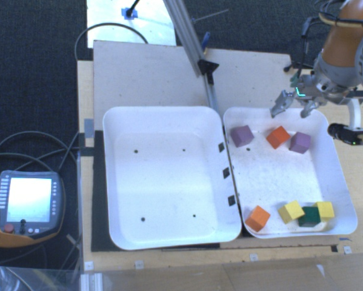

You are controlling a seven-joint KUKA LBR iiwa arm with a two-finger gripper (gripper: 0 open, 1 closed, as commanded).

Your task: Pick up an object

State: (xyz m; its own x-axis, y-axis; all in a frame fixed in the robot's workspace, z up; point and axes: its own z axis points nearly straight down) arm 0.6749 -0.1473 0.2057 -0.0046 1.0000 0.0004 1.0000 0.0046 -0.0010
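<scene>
At the far left, on the dark floor beside the bench, a teach pendant (pixel 25 206) lies face up with its pale screen lit and its cables looping away behind it. The left bin (pixel 117 162) comes next, a shallow white tray whose floor shows a few small dark spots. A slanting metal pole (pixel 187 32) crosses the bench top above it and ends near the seam between the two trays.

The right bin (pixel 337 174) holds the blocks. Along its far side, from left to right, sit a purple cube (pixel 242 135), an orange cube (pixel 278 137) and a second purple cube (pixel 300 142); the three are near one another but apart. Along the near edge lie another orange block (pixel 257 217) close to the bin's left wall, then a yellow cube (pixel 291 211), a dark green cube (pixel 310 216) touching it, and a second yellow cube (pixel 325 210) just beside the green one at the bin's right corner.

The grey arm with its orange band (pixel 345 38) reaches in from the right. Its gripper (pixel 295 106) hangs over the far rim of the right bin, just beyond the orange cube, with its two fingers spread apart and nothing between them.
</scene>
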